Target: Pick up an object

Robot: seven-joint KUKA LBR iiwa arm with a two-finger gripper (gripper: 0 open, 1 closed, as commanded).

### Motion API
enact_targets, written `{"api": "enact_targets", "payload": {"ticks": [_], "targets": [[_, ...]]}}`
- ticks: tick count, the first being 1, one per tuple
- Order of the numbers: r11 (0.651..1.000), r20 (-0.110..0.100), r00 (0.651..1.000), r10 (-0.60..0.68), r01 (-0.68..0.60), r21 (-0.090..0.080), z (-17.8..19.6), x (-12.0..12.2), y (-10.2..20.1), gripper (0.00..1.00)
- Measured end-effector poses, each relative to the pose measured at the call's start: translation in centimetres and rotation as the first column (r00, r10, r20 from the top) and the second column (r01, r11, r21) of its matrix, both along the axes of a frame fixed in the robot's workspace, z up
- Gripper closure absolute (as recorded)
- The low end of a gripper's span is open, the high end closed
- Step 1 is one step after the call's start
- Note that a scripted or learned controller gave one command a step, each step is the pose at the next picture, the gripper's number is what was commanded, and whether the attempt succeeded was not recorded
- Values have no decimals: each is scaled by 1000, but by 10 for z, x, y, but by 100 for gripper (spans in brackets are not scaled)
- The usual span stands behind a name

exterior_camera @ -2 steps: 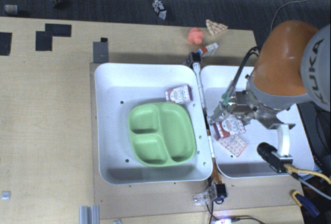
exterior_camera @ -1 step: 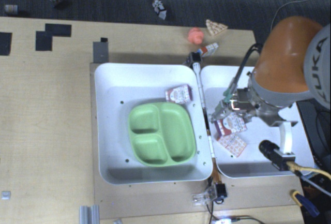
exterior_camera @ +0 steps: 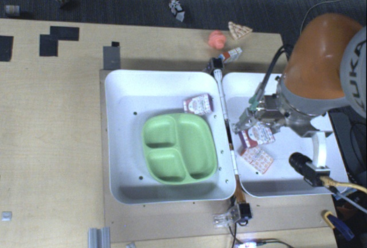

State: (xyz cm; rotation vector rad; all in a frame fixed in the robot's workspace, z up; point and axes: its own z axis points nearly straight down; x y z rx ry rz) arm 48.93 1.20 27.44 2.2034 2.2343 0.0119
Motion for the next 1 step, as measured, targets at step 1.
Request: {"api": "enact_targets", "payload": {"ticks": [1], "targets": [[1000,3,1000,7,-7,1,10,1,1,100]]}}
